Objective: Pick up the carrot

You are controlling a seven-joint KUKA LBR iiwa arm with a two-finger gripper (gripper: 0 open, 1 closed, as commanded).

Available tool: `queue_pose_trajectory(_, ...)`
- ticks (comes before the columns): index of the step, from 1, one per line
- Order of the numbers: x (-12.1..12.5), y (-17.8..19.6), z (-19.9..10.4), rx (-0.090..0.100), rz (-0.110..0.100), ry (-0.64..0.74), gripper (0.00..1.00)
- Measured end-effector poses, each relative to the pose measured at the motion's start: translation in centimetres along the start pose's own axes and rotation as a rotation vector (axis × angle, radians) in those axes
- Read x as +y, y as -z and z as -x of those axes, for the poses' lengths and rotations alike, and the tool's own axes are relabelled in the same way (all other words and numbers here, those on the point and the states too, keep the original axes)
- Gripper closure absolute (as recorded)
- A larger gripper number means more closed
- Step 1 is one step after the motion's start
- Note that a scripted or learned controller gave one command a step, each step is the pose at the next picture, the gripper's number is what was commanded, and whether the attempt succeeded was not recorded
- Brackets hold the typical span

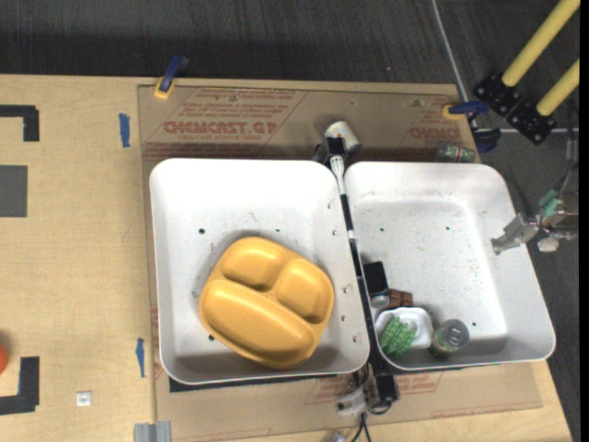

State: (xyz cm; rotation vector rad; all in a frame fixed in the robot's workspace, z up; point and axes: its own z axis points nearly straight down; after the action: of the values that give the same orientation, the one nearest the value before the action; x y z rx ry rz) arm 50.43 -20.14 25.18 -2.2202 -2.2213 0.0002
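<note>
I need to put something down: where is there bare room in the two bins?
Right white bin: floor bare except its near-left corner, crowded by a green-filled white tray, metal can and dark block. Left white bin: far strip bare behind the big yellow moulded lump.

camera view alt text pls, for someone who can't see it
Two shallow white bins sit side by side on a bench: the left bin holds a large yellow bread-shaped object, and the right bin has a green-and-white item, a small can and a dark block clustered in its near-left corner.
</note>
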Motion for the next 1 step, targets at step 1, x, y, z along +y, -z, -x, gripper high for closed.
queue_pose_trajectory(1, 8.8, -9.91, -6.23, 0.0, 0.001, 0.007, 0.0)
